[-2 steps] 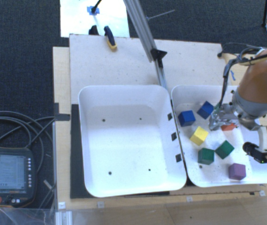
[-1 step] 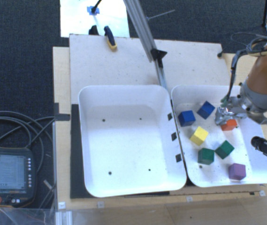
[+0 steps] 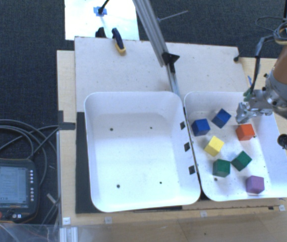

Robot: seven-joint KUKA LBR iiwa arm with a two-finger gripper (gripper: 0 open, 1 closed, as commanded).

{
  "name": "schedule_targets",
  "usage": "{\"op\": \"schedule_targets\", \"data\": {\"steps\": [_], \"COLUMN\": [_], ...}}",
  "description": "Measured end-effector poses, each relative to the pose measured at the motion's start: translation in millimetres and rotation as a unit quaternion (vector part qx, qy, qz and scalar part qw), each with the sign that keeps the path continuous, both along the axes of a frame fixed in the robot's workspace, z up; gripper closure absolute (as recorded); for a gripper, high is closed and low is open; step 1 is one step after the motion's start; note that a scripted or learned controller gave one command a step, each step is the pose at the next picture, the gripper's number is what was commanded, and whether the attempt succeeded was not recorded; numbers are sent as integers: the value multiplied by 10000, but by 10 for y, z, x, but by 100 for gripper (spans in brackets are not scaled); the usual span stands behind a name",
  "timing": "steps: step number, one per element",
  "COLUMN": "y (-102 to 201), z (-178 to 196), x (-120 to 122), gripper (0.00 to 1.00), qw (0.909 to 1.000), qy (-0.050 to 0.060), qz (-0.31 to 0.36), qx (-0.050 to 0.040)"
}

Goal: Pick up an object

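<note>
Foreground, bottom left: a teach pendant [image 3: 9, 188] with its cables lies on the floor beside the bench. Along the bench's near edge sit two shallow white bins, the left bin [image 3: 95, 150] and the right bin [image 3: 279, 180], touching along their shared wall.

The right bin holds the candidate objects. Nearest the camera is a purple cube [image 3: 254, 184]; behind it, two green cubes, one darker [image 3: 221, 167] and one tilted [image 3: 242, 160], lie near each other. A yellow cube [image 3: 214, 145] follows, then an orange cube [image 3: 244, 131], and furthest back two blue cubes [image 3: 200, 126] and [image 3: 222, 118].

The gripper [image 3: 245, 113] hangs over the right bin's back right part, just above and beside the orange cube. Whether it touches the cube cannot be told, nor can the pincer's opening; nothing is visibly held.

Risk, as judged here: the orange cube lies close to the bin's right wall, and the fingers appear offset toward its far edge. A descent from this pose may strike the cube's top or nudge it aside rather than straddle it, yielding an empty closure.

Background: a metal strut [image 3: 151, 24] crosses the bench, with a yellow-handled tool [image 3: 118, 41] near the rear.
</note>
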State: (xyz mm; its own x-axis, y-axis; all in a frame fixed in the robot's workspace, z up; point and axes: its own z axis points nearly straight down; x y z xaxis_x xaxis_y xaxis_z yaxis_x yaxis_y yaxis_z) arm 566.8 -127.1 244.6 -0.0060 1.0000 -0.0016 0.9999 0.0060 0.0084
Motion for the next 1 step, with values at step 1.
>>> {"op": "schedule_targets", "data": {"steps": [1], "y": [-4], "z": [530], "x": [17], "gripper": [100], "qw": [10000], "qy": [0], "qz": [-4], "qx": [-1]}}
